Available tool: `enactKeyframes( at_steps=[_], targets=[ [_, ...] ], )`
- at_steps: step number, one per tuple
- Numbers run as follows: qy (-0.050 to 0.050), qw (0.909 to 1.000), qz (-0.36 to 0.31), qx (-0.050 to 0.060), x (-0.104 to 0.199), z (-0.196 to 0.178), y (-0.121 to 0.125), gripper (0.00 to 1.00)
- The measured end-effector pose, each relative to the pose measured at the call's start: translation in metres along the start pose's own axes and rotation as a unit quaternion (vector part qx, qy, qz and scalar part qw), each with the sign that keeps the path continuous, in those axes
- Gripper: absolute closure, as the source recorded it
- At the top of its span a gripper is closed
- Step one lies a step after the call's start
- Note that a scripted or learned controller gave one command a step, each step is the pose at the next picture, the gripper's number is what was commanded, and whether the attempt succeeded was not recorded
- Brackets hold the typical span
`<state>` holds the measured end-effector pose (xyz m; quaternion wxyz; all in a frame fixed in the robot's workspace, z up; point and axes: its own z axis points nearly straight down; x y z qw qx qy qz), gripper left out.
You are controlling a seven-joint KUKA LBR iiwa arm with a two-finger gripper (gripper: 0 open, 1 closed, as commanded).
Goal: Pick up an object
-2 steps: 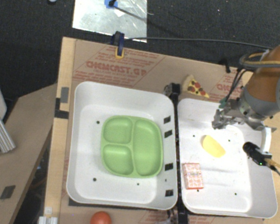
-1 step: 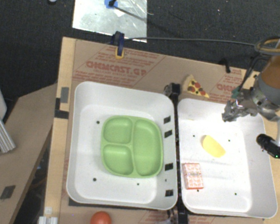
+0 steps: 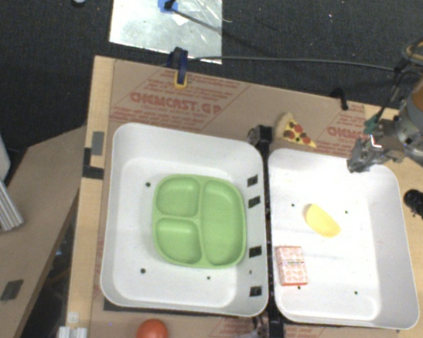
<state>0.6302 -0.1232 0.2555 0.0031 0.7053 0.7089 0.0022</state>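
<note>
I have the gripper (image 3: pixel 363 156) poised at the right bin's (image 3: pixel 406 231) back edge, grip state unreadable, so the lemon (image 3: pixel 321 220) near the bin's middle lies exposed below.

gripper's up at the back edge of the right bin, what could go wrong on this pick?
1. The gripper sits over the right bin's far rim, away from the yellow object; descending here would likely hit the rim.
2. The yellow object looks rounded and may slip out.
3. The red-and-white packet lies flat and may be hard to grip.
</note>
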Motion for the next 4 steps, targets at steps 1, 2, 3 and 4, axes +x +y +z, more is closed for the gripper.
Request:
enactKeyframes(
  at_steps=[1,2,3,4],
  targets=[
    [0.001,1.0,-0.002,0.004,0.059,0.009,-0.019,1.0],
    [0.002,1.0,-0.002,0.003,0.107,0.004,-0.04,1.0],
    [0.001,1.0,-0.002,0.003,0.162,0.007,-0.047,1.0],
    [0.001,1.0,-0.002,0.004,0.201,0.011,-0.065,1.0]
  ],
)
